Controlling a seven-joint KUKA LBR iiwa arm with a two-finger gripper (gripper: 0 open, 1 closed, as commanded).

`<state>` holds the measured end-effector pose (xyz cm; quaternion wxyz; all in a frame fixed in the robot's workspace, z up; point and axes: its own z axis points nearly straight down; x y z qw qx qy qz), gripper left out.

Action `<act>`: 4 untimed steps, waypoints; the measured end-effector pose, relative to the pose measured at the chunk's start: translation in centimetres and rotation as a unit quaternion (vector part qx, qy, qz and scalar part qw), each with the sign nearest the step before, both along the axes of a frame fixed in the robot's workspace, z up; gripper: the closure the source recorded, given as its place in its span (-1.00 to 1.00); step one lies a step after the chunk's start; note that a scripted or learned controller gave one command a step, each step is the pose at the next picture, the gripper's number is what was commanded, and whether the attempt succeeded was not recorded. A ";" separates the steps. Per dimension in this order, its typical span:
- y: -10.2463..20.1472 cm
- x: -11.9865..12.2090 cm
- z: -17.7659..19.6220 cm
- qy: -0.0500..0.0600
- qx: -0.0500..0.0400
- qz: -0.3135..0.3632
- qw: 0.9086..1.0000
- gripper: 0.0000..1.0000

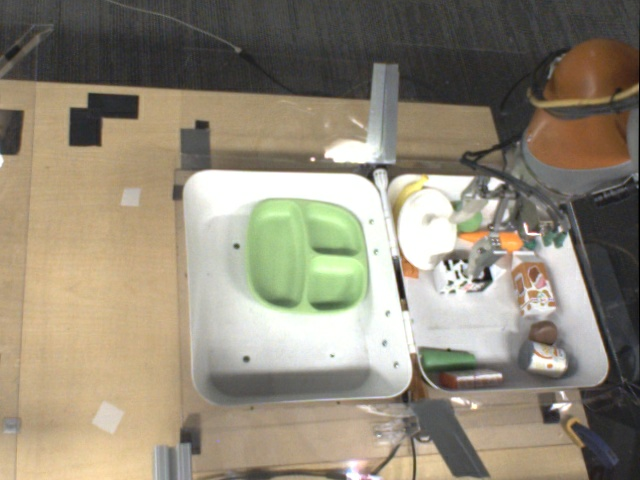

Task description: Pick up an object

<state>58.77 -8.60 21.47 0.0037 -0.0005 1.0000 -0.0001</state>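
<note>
Here, gripper (pixel 482 251) directly above black-and-white toy (pixel 462 277).

A green tray (pixel 305 253) lies in the left bin (pixel 215 368). In the right bin (pixel 590 353), the gripper (pixel 480 238) hangs over a black-and-white toy (pixel 462 276), just right of a white cup (pixel 425 230). Near the front edge lie two markers (pixel 458 368).

Wooden bench (pixel 90 298), black cable (pixel 150 13)
</note>
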 end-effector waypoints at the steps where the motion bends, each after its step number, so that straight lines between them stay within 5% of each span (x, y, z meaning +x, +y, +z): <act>1: -3.1 -1.3 -11.8 -0.002 0.001 -0.104 0.995 -1.00; 2: -2.6 -4.6 -11.3 0.001 0.001 -0.154 0.988 -1.00; 3: -3.6 3.4 -12.4 -0.006 0.001 -0.235 0.972 -1.00; 4: -4.9 -1.4 -12.5 -0.004 0.003 -0.306 0.952 -1.00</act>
